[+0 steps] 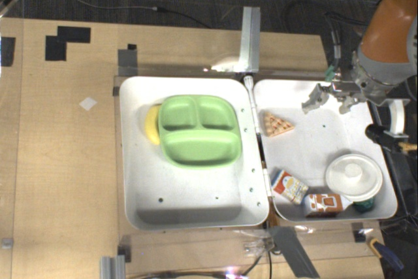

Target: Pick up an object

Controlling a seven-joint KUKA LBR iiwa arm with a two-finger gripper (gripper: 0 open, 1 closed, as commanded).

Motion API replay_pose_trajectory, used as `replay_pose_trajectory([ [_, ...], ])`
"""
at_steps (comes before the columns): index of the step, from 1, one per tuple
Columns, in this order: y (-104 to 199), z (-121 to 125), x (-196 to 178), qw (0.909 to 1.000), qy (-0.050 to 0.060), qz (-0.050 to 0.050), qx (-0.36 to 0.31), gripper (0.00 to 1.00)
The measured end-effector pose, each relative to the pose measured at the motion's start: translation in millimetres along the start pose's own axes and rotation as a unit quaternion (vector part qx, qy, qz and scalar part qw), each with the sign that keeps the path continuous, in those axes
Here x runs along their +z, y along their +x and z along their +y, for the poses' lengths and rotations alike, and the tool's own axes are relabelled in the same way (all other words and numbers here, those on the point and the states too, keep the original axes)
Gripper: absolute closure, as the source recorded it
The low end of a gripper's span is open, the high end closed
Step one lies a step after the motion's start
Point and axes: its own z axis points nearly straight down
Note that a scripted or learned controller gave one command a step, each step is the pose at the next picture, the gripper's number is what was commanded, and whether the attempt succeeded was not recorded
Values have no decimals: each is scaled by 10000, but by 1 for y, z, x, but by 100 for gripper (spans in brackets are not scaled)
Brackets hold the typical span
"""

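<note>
Camera view: pizza slice (277, 125) tip upper-left.

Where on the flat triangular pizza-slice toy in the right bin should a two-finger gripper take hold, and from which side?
Probably from straight above, closing across the narrower tip end of the flat triangular pizza-slice toy. It lies flat on the right white bin's floor with bare floor on most sides, though the bin wall stands close on its left.

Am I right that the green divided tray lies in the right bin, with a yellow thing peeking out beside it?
Not quite: the green divided tray lies in the left bin, as the camera view shows. The yellow thing does peek out at its left edge.
</note>
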Motion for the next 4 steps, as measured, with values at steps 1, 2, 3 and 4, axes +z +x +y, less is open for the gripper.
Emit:
replay_pose_trajectory([
  [1,30,-43,91,9998,13,1,188,0],
  [2,35,5,133,9966,-40,-9,-820,0],
  [3,22,48,134,9926,-33,-8,-1216,0],
  [4,23,49,123,9924,-49,-13,-1227,100],
])
